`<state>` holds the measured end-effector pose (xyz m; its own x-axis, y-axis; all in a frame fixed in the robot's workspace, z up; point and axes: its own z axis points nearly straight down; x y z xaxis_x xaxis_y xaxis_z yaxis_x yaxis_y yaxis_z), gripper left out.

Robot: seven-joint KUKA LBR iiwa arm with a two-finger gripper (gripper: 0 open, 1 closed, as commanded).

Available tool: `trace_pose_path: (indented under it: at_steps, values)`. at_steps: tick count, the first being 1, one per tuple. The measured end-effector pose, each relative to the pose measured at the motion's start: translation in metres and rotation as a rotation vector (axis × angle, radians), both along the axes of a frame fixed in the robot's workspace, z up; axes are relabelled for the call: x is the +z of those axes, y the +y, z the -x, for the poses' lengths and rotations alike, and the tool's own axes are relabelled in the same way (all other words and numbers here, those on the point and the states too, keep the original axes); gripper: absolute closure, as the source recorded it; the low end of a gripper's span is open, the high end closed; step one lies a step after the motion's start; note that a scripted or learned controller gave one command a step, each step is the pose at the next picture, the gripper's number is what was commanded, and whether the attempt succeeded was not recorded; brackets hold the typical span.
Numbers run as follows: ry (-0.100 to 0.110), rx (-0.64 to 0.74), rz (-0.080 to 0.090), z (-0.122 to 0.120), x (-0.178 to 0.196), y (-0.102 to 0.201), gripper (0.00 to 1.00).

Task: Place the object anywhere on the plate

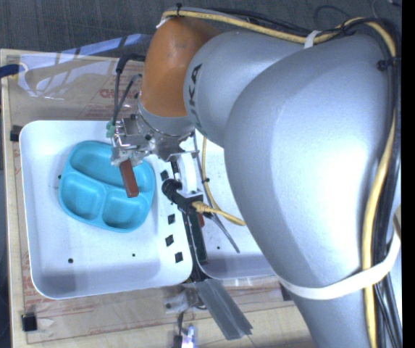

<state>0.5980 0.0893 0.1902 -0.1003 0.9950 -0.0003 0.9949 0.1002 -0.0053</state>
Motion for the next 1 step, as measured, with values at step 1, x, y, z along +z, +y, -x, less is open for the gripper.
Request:
trace_pose_path:
  at_steps: [1]
  values:
    - [-0.001, 0.000, 0.000, -0.0002, 0.0005, 0.0001, 0.00]
